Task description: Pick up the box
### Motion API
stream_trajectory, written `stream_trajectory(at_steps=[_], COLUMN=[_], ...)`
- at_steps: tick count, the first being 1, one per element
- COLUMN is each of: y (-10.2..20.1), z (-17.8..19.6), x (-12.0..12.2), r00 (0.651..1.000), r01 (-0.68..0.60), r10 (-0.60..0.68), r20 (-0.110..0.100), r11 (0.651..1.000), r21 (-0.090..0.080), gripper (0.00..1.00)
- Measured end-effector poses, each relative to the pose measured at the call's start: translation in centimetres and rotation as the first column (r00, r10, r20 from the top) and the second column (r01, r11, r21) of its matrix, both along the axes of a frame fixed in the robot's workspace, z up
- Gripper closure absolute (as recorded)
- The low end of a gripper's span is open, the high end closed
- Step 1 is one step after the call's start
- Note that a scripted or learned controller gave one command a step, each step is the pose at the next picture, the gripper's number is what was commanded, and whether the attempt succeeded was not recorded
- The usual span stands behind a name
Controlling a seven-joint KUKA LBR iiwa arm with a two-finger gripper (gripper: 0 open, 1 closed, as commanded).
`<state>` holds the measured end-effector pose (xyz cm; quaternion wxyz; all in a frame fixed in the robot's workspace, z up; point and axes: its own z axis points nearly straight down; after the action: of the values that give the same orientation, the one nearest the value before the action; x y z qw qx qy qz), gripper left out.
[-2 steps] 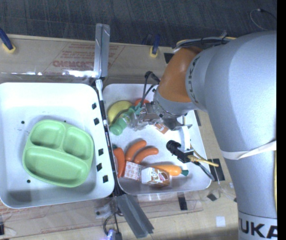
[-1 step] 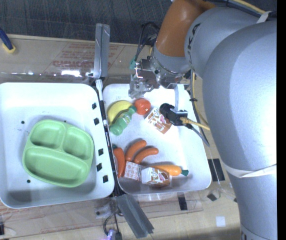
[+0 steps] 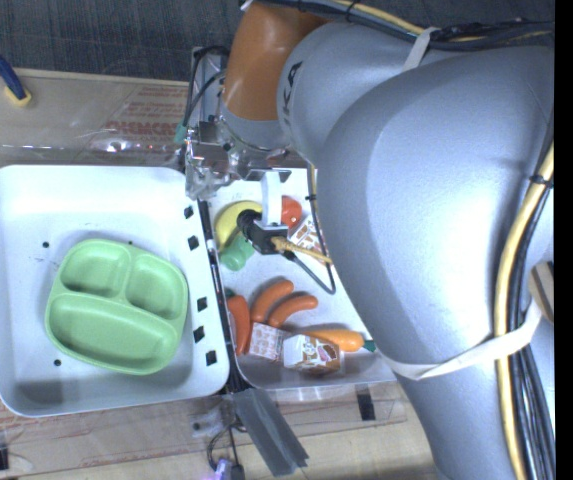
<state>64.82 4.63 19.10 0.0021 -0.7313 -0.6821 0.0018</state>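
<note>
Box: we are seeing the small red-and-white box lying flat in the right bin, toward its 6 o'clock rim, with the orange sausages just beside it at 12 o'clock.
Gripper: the gripper is hanging over the wall between the two bins, at 11 o'clock from the box and well apart from it.
Grip: we are unable to tell whether it is open or closed.
Progress: we are judging the pick as not yet begun; the reach, the grasp and the lift are all remaining.
Left bin: the left bin is carrying a green divided plate, which is playing no part.
</note>
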Motion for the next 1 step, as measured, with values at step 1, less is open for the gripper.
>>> stream_trajectory(at_steps=[1], y=[0.15], z=[1.02], x=[0.02], r00=[1.0], r01=[-0.009], r10=[0.009], r20=[-0.002], r11=[1.0], r21=[-0.001], gripper=[1.0])
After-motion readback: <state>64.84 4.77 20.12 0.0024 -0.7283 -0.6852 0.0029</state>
